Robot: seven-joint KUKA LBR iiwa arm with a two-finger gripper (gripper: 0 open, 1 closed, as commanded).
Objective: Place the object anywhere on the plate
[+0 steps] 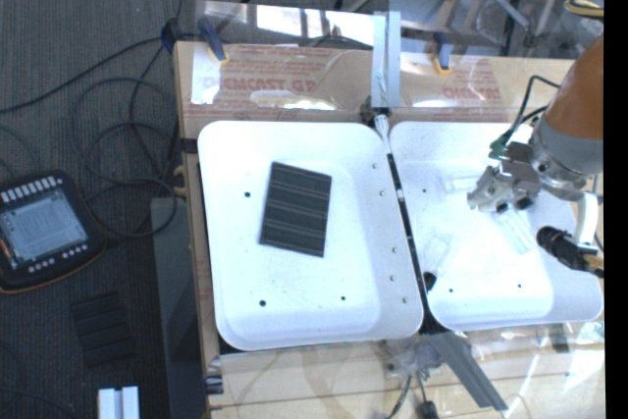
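The tool (497, 193) is hanging over the right bin (491, 304); whether it is open or closed is not showing. Well away to its left, a dark ribbed rectangular plate (296, 208) is lying flat in the left bin (294, 309). Reddish printing on the worktop (285, 78) behind is staying unreadable.

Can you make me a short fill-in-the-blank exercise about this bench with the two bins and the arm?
1. The dark ribbed plate lies in the ____ bin of the camera view.
2. The gripper hangs over the ____ bin.
3. The band above the arm's wrist is ____.
4. Both bins are ____ in colour.

Missing words: left; right; orange; white
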